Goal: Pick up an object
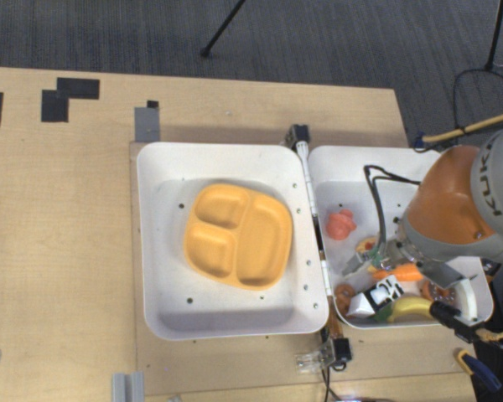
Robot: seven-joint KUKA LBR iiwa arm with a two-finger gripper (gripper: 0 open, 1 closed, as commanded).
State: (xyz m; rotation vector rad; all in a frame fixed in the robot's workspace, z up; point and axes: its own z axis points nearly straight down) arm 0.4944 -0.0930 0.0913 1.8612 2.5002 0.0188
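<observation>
Claw (384,268) low in the cluttered right bin (352,182); its grip perhaps hidden, cannot tell. Glossy yellow divided tray (237,234) nearby.

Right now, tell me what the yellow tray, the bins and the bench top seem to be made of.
Yellow tray: likely moulded plastic, matte to satin; one even colour, rounded compartment walls, soft highlights.
Bins: probably thin formed plastic, white, slightly glossy; rounded corners, smooth walls. Painted metal cannot be ruled out.
Bench top: looks like light wood or plywood, matte; pale tan with faint grain.
</observation>
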